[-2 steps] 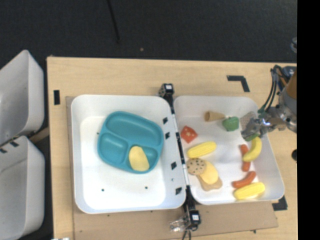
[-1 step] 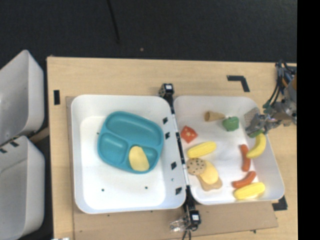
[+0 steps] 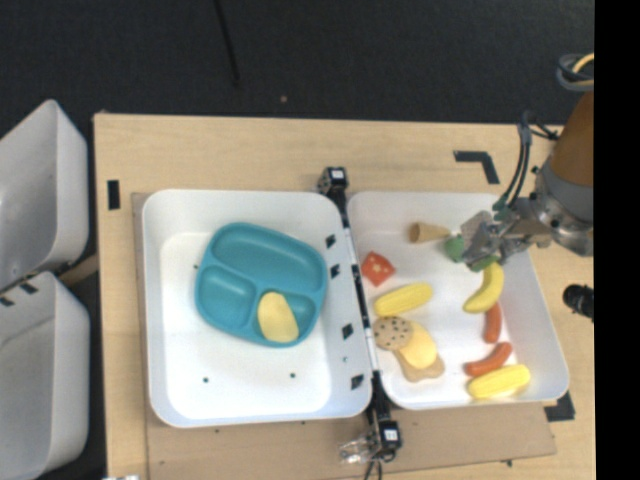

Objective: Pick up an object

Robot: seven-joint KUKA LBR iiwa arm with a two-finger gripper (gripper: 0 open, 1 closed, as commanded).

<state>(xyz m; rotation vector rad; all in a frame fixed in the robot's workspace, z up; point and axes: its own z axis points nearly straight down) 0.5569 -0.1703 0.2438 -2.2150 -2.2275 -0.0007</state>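
My gripper (image 3: 487, 238) hangs over the upper right part of the right bin (image 3: 545, 343), reaching in from the right. A small green piece (image 3: 456, 247) lies right at its left side, partly covered by it; whether it is gripped I cannot tell. Just below the gripper is a yellow banana (image 3: 485, 288). A tan cone (image 3: 428, 232) sits to the left of the gripper.
The right bin also holds a red piece (image 3: 377, 267), a yellow corn cob (image 3: 402, 298), a cookie (image 3: 392, 332), a tan toast (image 3: 421, 354), two red-orange sausages (image 3: 488, 358) and a lemon (image 3: 498, 381). The left bin (image 3: 170, 368) holds a blue divided plate (image 3: 250, 268) with a yellow item (image 3: 277, 318).
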